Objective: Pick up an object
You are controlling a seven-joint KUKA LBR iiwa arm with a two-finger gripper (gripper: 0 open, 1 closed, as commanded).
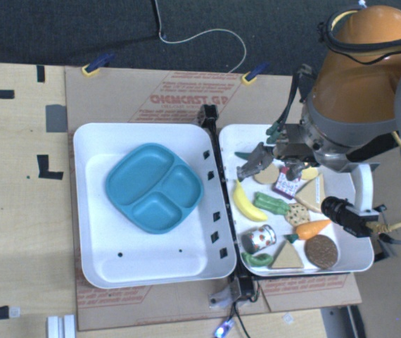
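Nearest my camera, the arm (359, 69) fills the upper right, its orange band uppermost and the grey wrist below, reaching over the right bin (361, 263). I note the end effector (255, 165) at the wrist's left end, above the bin's upper left part, just right of the divider between the bins. Two dark fingers (246, 171) point left and are spread somewhat apart; I see nothing between them.

Right bin, contents as observed: a banana (246, 203) lies along the left side, directly below the end effector. A green piece (271, 205) sits just right of the banana. A small purple-and-white card or packet (285, 184) lies under the wrist, partly covered. A cracker (297, 213) is below that, and a carrot (310, 228) lies beside it, pointing right. A round brown cookie (321, 251) rests near the bin's lower right corner, touching a tan wedge (288, 258) on its left. A small round red-and-white item (259, 239) sits at the lower left; I cannot identify it. A black fitting (347, 215) overhangs the bin's right side.

Left bin (95, 259): a blue plate (154, 186) with three compartments lies tilted near the centre, well apart from the end effector.

Both bins stand on cardboard (186, 97) laid over the counter (17, 210). A white cable (200, 37) loops across the dark floor beyond.
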